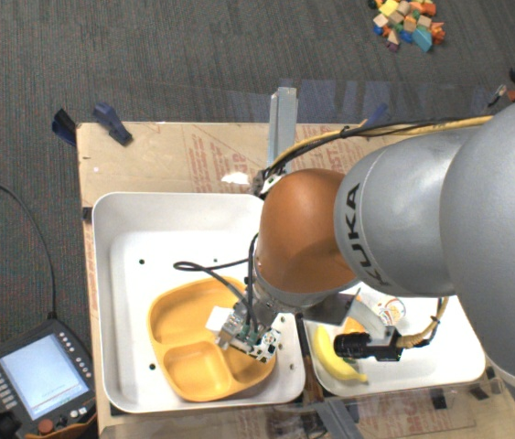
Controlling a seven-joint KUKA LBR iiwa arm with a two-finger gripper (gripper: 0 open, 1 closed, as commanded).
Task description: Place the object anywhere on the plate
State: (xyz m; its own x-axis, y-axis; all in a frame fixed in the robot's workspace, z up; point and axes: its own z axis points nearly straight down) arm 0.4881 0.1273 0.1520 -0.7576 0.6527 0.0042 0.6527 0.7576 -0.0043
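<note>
A yellow divided plate (184, 355) lies in the left white bin (129, 245), towards its front. My gripper (248, 334) hangs low over the plate's right side, near the rim, under the orange wrist band. A small white piece (218, 318) shows at the gripper's left, and I cannot tell what it is. A yellow banana (330, 357) lies in the right bin (463, 355), close to the divider between the bins. The arm hides most of the right bin.
A thin black cable (204, 265) loops above the left bin behind the plate. A teach pendant (30, 375) sits on the floor at lower left. Several coloured blocks (405, 15) lie on the carpet far back.
</note>
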